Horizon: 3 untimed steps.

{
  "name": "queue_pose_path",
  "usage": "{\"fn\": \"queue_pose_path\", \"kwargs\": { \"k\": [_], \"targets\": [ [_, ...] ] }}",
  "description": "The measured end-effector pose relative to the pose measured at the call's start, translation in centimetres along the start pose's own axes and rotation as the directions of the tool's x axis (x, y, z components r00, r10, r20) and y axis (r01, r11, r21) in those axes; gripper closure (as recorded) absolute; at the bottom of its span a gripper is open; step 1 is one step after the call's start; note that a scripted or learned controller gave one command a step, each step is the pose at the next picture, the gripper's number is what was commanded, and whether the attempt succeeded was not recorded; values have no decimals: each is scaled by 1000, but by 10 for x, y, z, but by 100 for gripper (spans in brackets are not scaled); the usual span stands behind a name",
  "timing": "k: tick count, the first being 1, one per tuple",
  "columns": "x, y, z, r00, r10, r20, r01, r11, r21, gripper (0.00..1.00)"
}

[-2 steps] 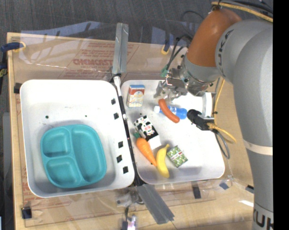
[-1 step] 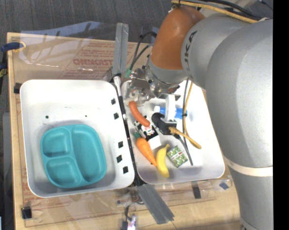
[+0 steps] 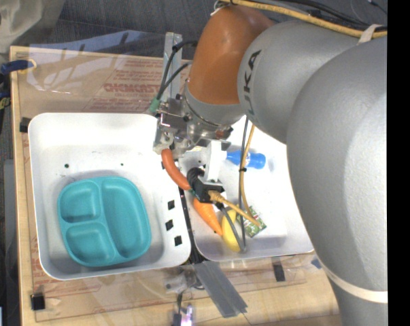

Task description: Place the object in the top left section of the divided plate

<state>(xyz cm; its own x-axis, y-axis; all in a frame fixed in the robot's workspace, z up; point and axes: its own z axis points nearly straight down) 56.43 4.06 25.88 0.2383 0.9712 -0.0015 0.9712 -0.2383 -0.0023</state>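
Teal divided plate (image 3: 106, 219) lies bare, so we judge the placing undone. The gripper (image 3: 174, 140) hangs over an orange-red curved piece (image 3: 175, 170) at the bins' seam. We cannot tell how its jaws stand.

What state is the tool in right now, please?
Tool: cannot be told whether it is open or closed; it is just above a red sausage.

blue cylinder (image 3: 249, 159), yellow banana (image 3: 230, 237), right bin (image 3: 289, 244)

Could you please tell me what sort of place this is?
Probably a robotics lab bench: a grey-and-orange arm reaches over the right bin, and the left bin holds a teal divided plate.
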Motion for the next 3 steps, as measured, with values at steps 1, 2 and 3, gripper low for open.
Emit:
{"fn": "queue_pose_path", "kwargs": {
  "k": [1,2,3],
  "targets": [
    [64,-59,14,965,262,2,-262,965,3,100],
    [111,-97,-60,884,467,-3,-467,884,0,100],
    [151,-60,89,881,473,5,-473,881,4,100]
  ]
}}
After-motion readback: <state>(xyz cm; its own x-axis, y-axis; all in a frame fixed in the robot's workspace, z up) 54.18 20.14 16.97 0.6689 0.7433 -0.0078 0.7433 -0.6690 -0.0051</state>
